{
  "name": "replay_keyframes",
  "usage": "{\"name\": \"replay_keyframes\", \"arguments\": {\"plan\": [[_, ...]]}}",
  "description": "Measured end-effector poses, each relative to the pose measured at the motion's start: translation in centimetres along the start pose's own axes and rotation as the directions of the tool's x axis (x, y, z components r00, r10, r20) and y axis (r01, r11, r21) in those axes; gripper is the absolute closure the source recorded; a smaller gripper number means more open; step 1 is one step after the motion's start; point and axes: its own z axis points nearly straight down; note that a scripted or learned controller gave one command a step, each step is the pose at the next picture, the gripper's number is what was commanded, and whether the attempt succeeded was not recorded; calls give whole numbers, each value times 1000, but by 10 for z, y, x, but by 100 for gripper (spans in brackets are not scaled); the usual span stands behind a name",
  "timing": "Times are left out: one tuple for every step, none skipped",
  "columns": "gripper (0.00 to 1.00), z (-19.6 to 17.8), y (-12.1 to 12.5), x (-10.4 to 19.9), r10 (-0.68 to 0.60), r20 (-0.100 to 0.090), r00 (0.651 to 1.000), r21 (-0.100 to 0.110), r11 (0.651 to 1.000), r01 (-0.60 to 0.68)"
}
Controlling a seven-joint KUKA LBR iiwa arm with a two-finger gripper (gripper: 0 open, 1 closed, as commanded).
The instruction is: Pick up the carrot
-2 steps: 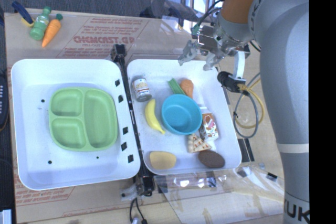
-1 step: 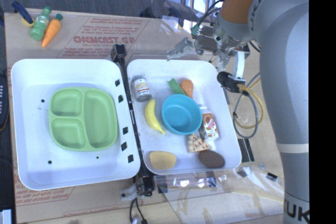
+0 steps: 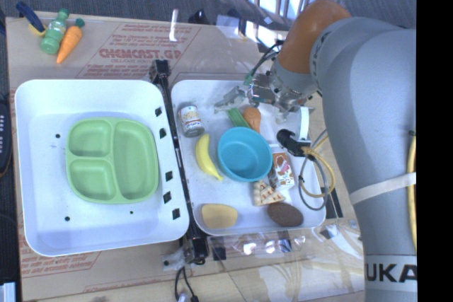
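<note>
1. The grey arm (image 3: 368, 117) reaches in from the right, its orange band (image 3: 311, 28) above the wrist, over the right bin (image 3: 185, 92).
2. The surface (image 3: 127, 53) carries two white bins side by side; the left bin (image 3: 35, 152) holds a green divided plate (image 3: 112, 159).
3. In the right bin a blue bowl (image 3: 244, 153) sits near the middle, with a banana (image 3: 207, 155) just left of it and a small can (image 3: 190, 119) above the banana.
4. Along the bin's near edge lie a tan potato-like piece (image 3: 219, 215), a waffle (image 3: 266, 192) and a dark brown piece (image 3: 285, 213).
5. The gripper (image 3: 265, 97) hangs at the bin's far side, directly above the carrot (image 3: 251, 117), which lies beside the bowl's upper rim with its green top pointing left. Whether the fingers are spread or closed, I cannot tell.
6. Another toy carrot (image 3: 69, 42) and a green bottle (image 3: 54, 33) lie on the surface's far left corner, outside the bins.
</note>
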Motion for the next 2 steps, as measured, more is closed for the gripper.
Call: {"name": "replay_keyframes", "arguments": {"plan": [[0, 4, 6, -2, 32, -13, 999, -4, 999, -32], [0, 7, -9, -6, -188, -1, 982, -3, 982, 188]]}}
